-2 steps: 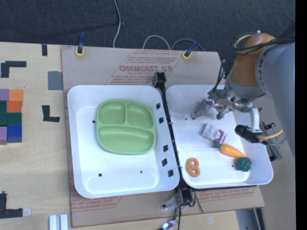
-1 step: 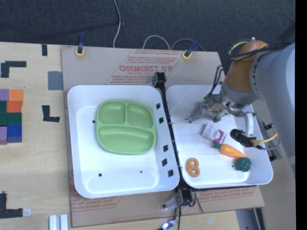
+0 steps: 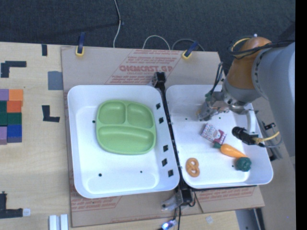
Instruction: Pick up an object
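Below the arm, tool [image 3: 209, 110] hovers over right bin [image 3: 259, 178]; opening cannot be told. Approach step, nothing held. Nearest: pink packet [image 3: 213, 133], just beside tool; next: descend, close.

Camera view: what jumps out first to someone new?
The green divided plate dominates the left bin, lying flat near its middle. Next, the grey arm with its orange band reaches in from the right, its gripper low over the upper part of the right bin. Scattered below it lie a small pink packet, an orange carrot, a pretzel and a green toy.
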Controlling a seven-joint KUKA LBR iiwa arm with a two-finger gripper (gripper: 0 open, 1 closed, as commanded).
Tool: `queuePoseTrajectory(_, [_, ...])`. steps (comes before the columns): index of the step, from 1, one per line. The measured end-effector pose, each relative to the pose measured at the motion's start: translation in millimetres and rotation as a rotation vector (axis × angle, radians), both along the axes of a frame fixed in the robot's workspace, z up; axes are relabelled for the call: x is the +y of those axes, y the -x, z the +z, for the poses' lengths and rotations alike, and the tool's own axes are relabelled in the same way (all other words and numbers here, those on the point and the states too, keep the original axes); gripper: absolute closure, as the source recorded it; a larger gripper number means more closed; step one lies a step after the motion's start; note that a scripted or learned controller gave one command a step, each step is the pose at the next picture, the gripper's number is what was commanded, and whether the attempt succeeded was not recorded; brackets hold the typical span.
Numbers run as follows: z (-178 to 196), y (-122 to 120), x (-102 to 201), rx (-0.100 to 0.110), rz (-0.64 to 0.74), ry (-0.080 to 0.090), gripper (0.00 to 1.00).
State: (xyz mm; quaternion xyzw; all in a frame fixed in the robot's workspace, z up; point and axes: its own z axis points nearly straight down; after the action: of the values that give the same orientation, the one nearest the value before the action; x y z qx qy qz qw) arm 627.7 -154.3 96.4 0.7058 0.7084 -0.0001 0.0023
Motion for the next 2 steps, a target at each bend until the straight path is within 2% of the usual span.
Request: queuePoseTrajectory(2, [128, -4, 1, -0.003, -0.001, -0.002, 1.0])
